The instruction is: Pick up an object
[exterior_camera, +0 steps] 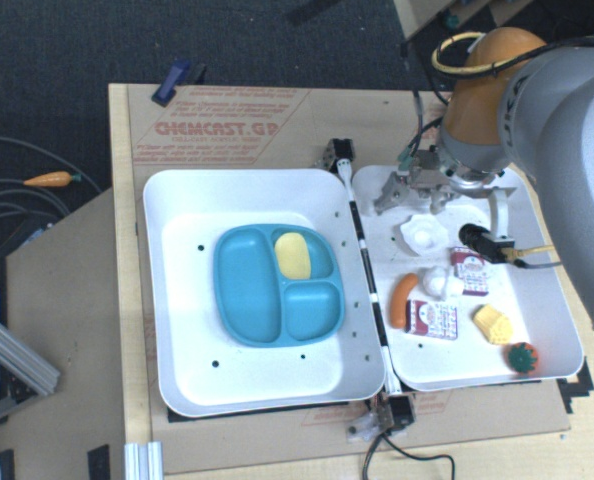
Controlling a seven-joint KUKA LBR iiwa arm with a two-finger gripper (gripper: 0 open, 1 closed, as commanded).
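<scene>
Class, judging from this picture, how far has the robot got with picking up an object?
Done: nothing looks lifted yet. In hand: the gripper sits over the far end of the right bin, near a white object. Left: grasping and raising one.

The gripper (414, 196) hung over the far end of the right bin (552, 363), near a white lump (421, 235). In the left bin (177, 208), a blue divided plate (247, 298) held a yellow piece (293, 255).

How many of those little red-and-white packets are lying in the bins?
2, both in the right-hand white bin: one red-and-white packet near its middle, another nearer the front edge. The arm may hide more.
</scene>
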